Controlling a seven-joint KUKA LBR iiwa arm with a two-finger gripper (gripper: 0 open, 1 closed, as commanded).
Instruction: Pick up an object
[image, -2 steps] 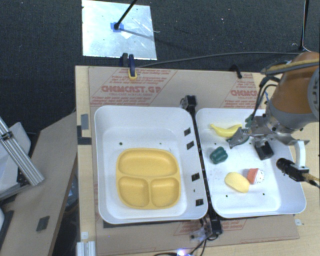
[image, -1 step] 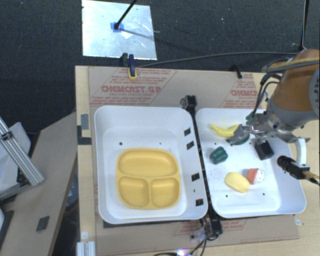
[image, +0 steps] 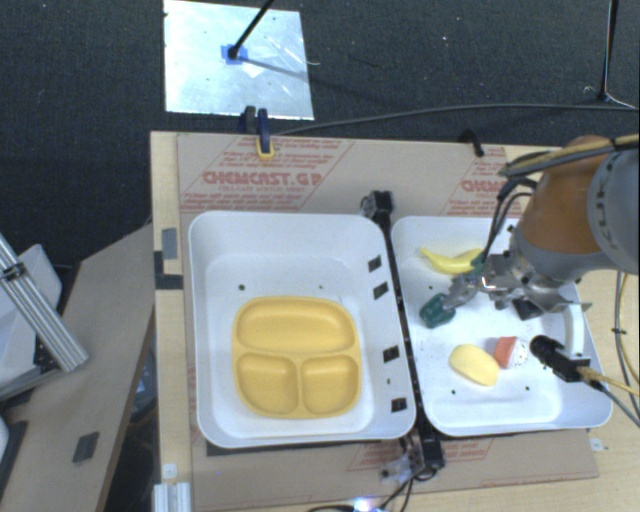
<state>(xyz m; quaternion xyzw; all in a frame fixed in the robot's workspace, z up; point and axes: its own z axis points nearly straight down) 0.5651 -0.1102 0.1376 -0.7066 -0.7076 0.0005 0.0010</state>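
Hand (image: 478, 287) over right bin (image: 560, 405) | banana (image: 448, 261) long axis left-right

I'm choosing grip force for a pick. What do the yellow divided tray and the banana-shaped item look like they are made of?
The yellow divided tray looks like moulded plastic with a smooth, matte finish: even colour, rounded compartment ridges. The banana-shaped item looks like a plastic toy, going by its uniform bright yellow; hard or soft cannot be told. Both sit in white bins that look like thin formed plastic with rounded edges.

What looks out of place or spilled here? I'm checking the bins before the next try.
Nothing stands out. The yellow tray lies flat in the left bin; the banana, green object and yellow lemon-like piece lie loose in the right bin.
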